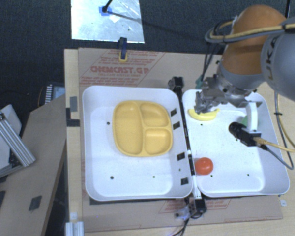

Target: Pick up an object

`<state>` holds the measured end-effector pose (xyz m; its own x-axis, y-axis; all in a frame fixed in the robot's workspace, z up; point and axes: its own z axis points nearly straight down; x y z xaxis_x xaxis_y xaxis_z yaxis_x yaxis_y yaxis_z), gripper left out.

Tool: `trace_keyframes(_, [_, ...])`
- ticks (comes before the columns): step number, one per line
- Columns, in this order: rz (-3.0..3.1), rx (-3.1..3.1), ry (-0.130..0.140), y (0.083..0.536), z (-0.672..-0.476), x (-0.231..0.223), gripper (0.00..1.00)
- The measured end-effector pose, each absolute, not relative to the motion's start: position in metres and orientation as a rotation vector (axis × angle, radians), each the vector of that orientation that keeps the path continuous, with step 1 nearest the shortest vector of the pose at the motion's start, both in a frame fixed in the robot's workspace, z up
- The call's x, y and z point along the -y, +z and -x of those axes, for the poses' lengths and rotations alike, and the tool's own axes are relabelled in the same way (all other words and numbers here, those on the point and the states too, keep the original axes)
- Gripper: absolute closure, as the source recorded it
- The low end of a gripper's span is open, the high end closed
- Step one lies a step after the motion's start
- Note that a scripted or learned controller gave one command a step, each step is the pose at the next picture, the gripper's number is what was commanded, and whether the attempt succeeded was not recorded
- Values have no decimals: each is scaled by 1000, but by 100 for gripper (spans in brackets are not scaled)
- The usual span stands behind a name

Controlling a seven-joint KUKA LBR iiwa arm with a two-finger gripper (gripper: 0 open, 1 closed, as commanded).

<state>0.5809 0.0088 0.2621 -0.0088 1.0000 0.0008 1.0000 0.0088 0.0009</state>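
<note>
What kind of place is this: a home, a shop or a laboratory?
Probably a robotics laboratory test bench: a grey robot arm with an orange band reaches over one of two shallow white plastic bins, set on a printed cardboard sheet, with aluminium framing beside.

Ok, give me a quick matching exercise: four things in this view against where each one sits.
Things:
1. yellow divided plate
2. orange ball
3. small yellow piece
4. gripper

Places:
A. near side of the right bin, close to the left bin
B. directly over the small yellow piece
C. middle of the left bin
D. far left part of the right bin

Pairs: 1-C, 2-A, 3-D, 4-B
</note>
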Motion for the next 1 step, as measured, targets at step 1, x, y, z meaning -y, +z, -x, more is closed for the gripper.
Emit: trace_keyframes(1, [-2213,-2230,2,254,-571,-60,100])
